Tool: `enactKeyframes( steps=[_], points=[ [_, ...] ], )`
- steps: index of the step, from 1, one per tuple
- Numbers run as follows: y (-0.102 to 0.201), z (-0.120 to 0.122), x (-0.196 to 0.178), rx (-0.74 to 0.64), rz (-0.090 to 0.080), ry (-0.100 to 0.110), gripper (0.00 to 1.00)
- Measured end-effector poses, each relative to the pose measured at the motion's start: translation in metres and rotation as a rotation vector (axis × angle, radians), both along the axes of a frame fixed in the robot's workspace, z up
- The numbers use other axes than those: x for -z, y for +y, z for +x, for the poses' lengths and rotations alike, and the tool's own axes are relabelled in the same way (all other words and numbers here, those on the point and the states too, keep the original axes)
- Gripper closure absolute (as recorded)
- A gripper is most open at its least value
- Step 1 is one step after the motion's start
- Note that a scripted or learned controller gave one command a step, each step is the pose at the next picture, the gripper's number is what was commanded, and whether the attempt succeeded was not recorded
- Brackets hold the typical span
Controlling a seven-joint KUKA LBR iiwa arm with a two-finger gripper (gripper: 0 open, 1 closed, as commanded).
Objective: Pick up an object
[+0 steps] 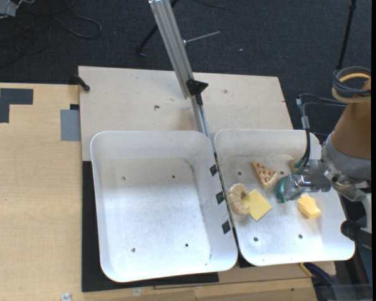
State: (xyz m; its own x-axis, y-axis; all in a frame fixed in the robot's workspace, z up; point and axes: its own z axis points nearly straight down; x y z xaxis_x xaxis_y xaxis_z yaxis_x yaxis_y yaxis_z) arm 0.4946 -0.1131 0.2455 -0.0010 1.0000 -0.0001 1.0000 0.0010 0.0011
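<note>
A: Which thing was the arm going for?

B: My guess was the small teal object (281,192), in the right bin (338,246), right of centre in the frame. It lay just at the tip of the gripper (290,189), touching it or nearly so.

A: Was it held?

B: I couldn't tell. The metal tip sat right against the teal piece, but whether the claw was clenched on it or released was too small and blurred to make out.

A: How would it handle?

B: It looked small and light, likely a hard plastic toy, smooth and a bit slippery. I judged a hold across its narrow middle would serve best, since a pinch at an end might squirt it out.

A: What lay around it?

B: A yellow chunk (309,207) just lower right of it. A waffle-patterned wedge (263,172) just upper left. Farther left, a flat yellow square (259,204) lay against a round tan ridged piece (239,197), near the bin's left wall.

A: And beyond?

B: The left bin (109,152) sat beside it, and a grey metal rail (173,42) slanted down from the upper centre toward the gap between the bins.
</note>
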Motion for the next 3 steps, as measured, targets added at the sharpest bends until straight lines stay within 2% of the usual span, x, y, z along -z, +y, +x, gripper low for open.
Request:
enactKeyframes(
  steps=[1, 3],
  points=[
    [0.052, 0.019, -0.004, -0.004, 0.003, 0.003, 1.0],
    [0.161, 0.036, 0.023, -0.003, 0.001, 0.006, 1.0]
  ],
)
